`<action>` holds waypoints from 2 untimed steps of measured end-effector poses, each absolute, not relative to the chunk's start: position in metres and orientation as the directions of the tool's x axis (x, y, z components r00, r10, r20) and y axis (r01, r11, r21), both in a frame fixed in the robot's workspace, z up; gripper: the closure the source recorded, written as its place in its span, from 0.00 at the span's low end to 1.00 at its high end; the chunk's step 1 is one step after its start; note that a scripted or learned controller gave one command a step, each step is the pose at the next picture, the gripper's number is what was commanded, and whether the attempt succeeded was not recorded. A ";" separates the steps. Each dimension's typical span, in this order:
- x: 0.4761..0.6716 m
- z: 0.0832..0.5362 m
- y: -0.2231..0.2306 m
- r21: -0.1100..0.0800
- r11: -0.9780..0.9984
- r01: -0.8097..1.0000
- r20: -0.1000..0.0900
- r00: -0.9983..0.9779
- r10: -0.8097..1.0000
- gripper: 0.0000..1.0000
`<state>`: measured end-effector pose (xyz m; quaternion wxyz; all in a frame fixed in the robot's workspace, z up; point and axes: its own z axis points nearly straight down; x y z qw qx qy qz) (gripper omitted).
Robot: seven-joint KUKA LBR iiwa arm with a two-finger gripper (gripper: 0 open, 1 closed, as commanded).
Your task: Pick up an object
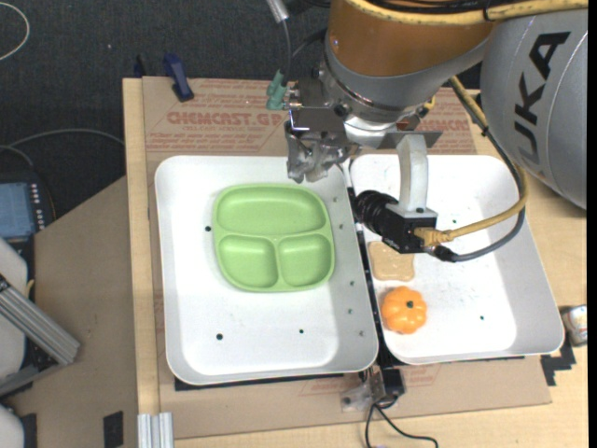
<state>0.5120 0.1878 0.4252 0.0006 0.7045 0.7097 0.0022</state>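
White bins (187,278) — green tray (272,236), orange pumpkin (404,309)

A pale wooden worktop (98,278) carries a brown cardboard sheet (224,110) printed with red lettering, and two shallow white bins sit side by side on it, the left bin (187,297) and the right bin (504,287) touching along their inner rims. A dark cable (396,427) trails off the front edge.

Two bins sit side by side on the table (103,250) below me. A divided tray (273,236) lies in the left bin (187,315). In the right bin (504,287), a small pumpkin (404,310) rests near the front, with a flat slice (393,263) just behind it.
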 end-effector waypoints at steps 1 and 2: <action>0.477 0.361 0.227 -0.008 0.005 1.000 -0.002 -0.005 1.000 1.00; 0.480 0.472 0.224 0.013 0.002 1.000 0.007 -0.002 1.000 1.00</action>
